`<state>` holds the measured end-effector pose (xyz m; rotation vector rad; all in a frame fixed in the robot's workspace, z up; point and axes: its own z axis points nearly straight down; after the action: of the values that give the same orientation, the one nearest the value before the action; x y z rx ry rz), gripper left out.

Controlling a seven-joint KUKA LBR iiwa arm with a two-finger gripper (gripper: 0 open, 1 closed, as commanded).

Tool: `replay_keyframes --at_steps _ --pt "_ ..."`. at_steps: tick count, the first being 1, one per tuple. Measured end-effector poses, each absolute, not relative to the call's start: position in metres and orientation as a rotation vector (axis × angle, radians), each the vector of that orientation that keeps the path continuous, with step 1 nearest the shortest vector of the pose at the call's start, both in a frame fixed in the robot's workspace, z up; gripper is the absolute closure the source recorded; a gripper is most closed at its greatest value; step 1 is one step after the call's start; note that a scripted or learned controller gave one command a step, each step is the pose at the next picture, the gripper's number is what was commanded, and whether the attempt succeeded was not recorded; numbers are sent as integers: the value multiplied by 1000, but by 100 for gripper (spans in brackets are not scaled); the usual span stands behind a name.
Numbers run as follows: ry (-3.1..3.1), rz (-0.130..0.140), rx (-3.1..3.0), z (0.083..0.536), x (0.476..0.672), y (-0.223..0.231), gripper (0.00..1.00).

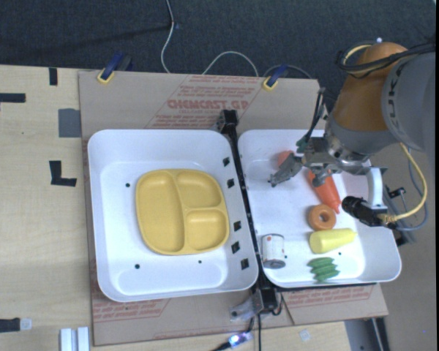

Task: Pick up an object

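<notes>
Reaching in over the right bin (373,269), the grey arm (395,101) with its orange band hangs its end effector (287,171) low above that bin's upper left part, close to the divider that the two bins share. The dark fingers (282,175) point toward the divider with a small orange-red piece (284,156) just above them; whether it sits between the fingers or merely lies beside them cannot be told, nor how wide they stand.

Taking the right bin as the reference, an orange carrot (328,189) lies slanted near its middle, partly under the wrist. Just below the carrot sits an orange ring-shaped doughnut (322,216), and below that, touching or nearly so, a pale yellow corn-like piece (331,240). A green pod-like thing (323,269) rests near the bin's lower edge, under the yellow piece. A small white and grey cylinder (273,249) lies at the bin's lower left, beside the divider.

Left of the right bin, the other bin (102,159) holds a yellow divided plate (181,210) with three compartments. Both bins rest on a cardboard sheet (197,104) on the wooden worktop (29,218).
</notes>
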<state>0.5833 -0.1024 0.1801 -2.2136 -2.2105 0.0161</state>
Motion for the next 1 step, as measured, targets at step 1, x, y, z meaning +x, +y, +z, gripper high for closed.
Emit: replay_keyframes --at_steps 1 --pt "-2222 2 -2218 189 586 -102 0"
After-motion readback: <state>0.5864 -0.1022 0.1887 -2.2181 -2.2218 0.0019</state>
